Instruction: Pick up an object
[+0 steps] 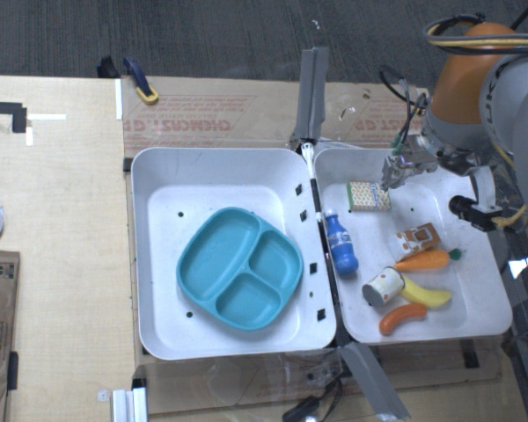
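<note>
My gripper [392,176] hangs over the back of the right bin [475,323], just right of and above a small green-and-white checkered pad [367,197]. Whether it touches the pad is unclear. In the same bin lie a blue bottle [340,243] along the left wall, a small brown packet [418,237], an orange carrot [422,260], a white can on its side [383,287], a yellow banana [426,295] and an orange sausage-shaped toy [402,318]. Nothing shows held in the gripper.
The left bin [150,236] holds a blue divided plate [239,268]. A grey post [311,95] rises behind the divider between the bins. The arm's orange band [466,77] and cables sit over the right bin's back right corner. A yellow-and-blue clamp [140,82] lies on the bench behind the left bin.
</note>
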`<act>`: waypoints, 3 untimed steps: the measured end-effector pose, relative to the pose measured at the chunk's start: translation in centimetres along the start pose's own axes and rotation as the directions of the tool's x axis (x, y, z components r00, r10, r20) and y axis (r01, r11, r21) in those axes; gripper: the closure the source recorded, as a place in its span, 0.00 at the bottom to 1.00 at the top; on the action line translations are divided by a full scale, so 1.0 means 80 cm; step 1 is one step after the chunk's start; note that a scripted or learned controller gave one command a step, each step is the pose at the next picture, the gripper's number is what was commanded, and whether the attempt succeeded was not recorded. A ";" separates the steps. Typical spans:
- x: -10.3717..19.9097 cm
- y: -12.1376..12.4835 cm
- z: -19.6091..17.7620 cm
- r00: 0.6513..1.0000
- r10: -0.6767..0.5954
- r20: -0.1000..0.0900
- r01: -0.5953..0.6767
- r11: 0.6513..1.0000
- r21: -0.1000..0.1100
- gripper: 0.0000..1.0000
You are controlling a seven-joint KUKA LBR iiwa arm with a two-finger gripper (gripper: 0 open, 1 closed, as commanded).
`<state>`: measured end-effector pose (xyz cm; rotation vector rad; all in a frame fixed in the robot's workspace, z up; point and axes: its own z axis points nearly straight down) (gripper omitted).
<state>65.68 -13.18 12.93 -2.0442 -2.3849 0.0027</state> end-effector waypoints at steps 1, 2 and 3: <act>0.000 0.000 0.001 1.000 0.000 0.000 0.000 1.000 0.001 0.00; -0.023 -0.130 0.050 1.000 -0.004 -0.002 0.004 1.000 0.003 0.00; -0.023 -0.130 0.043 1.000 -0.001 -0.004 0.001 1.000 0.006 1.00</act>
